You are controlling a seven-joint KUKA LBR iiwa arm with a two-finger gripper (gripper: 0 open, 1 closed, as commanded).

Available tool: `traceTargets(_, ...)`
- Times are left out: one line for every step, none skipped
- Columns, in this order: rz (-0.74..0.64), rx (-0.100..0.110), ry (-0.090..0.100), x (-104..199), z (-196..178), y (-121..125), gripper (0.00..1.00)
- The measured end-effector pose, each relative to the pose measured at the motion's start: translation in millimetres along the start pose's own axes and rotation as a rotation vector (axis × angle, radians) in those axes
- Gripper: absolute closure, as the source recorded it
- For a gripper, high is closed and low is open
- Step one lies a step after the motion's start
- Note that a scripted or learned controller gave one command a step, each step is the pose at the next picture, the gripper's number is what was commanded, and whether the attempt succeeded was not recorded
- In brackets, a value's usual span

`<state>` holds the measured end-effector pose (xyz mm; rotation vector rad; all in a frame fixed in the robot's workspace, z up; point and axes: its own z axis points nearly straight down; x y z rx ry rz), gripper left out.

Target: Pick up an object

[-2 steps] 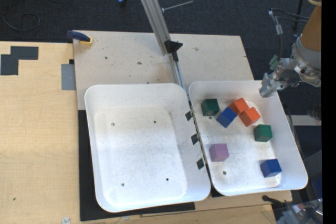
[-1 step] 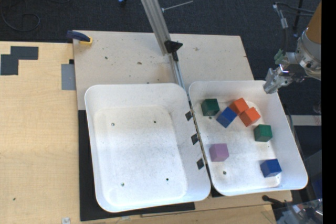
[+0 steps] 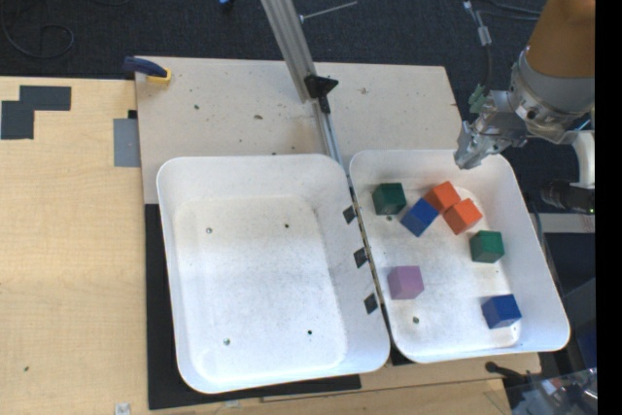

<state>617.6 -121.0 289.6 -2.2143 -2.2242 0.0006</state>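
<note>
The right bin [image 3: 525,209] holds several small blocks: a dark green cube [image 3: 390,198], a blue cube [image 3: 419,217], an orange block [image 3: 454,205], a green cube [image 3: 487,246], a purple cube [image 3: 405,282] and another blue cube [image 3: 501,310]. My gripper [image 3: 470,154] hangs over the bin's far rim, above and to the right of the orange block, with nothing visible between its fingers. Whether the fingers are open or shut is unclear at this angle.
The left bin [image 3: 185,209] sits beside the right one, with a row of black clips [image 3: 358,258] between them. A slanted aluminium bar [image 3: 285,24] rises behind the bins. A blue and yellow tool [image 3: 148,68] lies at the board's far left corner.
</note>
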Motion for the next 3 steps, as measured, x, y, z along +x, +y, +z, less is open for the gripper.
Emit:
traceTargets(-0.001, 0.002, 0.001, 60.2, 15.9, 6.4, 1.00)
traceTargets(-0.001, 0.002, 0.000, 122.6, 25.0, 7.1, 1.00)
traceTargets(-0.001, 0.003, 0.000, 183.9, 37.8, 2.7, 1.00)
